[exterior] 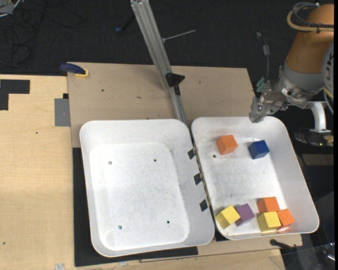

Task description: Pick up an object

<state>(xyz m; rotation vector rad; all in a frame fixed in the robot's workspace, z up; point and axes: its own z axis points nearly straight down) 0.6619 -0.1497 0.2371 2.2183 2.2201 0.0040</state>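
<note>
In the right bin (293, 167) lie an orange cube (227, 144) and a blue cube (258, 149) near its far side. Along its near edge sit a yellow cube (228, 215), a purple cube (245, 212), an orange cube (267, 205), another yellow cube (268, 221) and a further orange cube (285, 217). My gripper (258, 113) hangs over the far rim of the right bin, up and slightly left of the blue cube, with nothing visibly held.
The left bin (96, 151) lies beside the right one, with black clips (198, 178) along the shared edge. A slanted aluminium bar (158, 55) rises behind the bins. A blue-and-yellow clamp (74, 69) sits at the board's far left corner.
</note>
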